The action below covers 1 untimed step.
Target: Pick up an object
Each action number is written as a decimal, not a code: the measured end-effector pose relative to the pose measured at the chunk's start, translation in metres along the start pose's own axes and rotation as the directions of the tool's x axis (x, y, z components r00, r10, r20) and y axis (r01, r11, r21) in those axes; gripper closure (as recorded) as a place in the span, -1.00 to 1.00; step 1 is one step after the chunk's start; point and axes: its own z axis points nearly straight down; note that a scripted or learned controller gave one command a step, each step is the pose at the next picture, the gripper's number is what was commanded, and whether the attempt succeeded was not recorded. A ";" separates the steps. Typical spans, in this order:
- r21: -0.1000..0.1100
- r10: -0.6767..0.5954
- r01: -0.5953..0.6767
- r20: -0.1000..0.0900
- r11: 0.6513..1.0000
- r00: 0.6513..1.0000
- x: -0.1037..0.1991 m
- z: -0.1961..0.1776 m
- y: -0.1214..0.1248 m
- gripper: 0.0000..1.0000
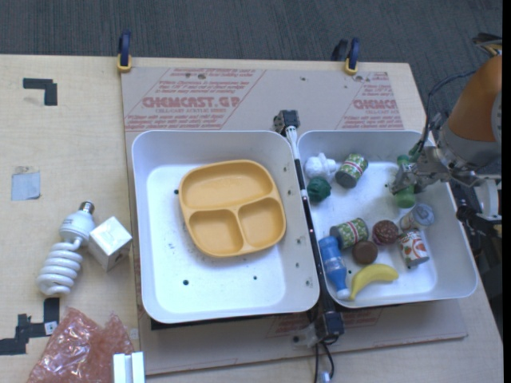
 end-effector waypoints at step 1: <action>0.003 0.004 -0.004 0.000 1.000 1.000 0.071 -0.074 0.012 1.00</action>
